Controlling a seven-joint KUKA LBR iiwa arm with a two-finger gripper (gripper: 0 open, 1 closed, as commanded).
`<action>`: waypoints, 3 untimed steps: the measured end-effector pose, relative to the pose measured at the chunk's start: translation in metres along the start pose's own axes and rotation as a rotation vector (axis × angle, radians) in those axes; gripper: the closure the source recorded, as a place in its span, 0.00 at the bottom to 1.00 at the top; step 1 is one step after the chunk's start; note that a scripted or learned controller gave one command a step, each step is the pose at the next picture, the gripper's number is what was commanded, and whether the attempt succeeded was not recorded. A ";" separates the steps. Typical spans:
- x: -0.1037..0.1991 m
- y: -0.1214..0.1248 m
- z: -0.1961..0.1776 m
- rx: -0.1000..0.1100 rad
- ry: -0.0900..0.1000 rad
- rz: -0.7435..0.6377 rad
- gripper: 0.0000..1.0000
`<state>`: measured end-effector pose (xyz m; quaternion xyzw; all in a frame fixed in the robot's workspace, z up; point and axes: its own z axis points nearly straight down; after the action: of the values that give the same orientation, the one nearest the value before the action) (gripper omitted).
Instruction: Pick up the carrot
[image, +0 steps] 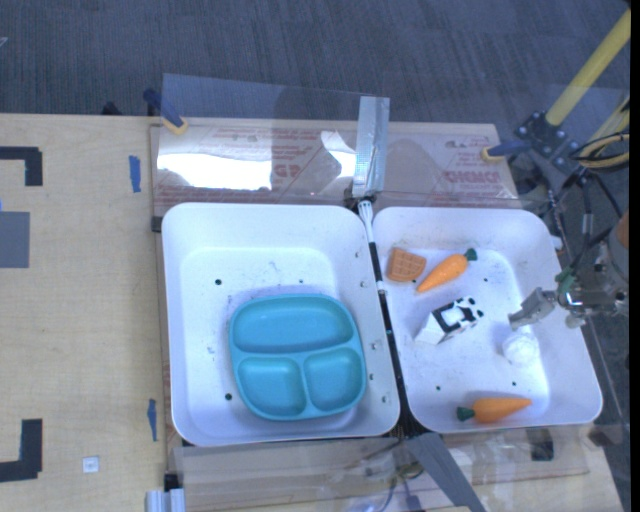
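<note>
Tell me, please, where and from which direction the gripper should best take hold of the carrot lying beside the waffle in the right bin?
Probably across the thick orange middle of the carrot, coming straight down from above. It lies flat and slanted, green top up-right, so the fingers should close across its narrow width. The waffle sits close to its tip; avoid that end.

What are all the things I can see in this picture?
Carrots: 2, orange with green tops; both in the right bin, one near the back, one at the front edge.
Waffle piece: 1, orange-brown; right bin, just left of the back carrot.
Black-and-white toy: 1; middle of the right bin.
Small white object: 1; right bin, near the claw.
Divided tray: 1, teal blue, three sections; left bin.
Bins: 2, white, side by side, left and right.
Claw: 1, grey metal; over the right bin's right side, holding nothing visible.
</note>
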<state>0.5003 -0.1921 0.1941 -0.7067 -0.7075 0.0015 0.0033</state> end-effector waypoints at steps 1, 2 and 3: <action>0.093 0.048 0.042 0.002 0.001 0.006 0.00; 0.082 0.107 0.019 -0.006 -0.004 -0.097 0.00; 0.105 0.119 0.011 -0.007 -0.005 -0.292 0.00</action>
<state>0.6196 -0.0866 0.1826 -0.5962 -0.8028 0.0003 -0.0007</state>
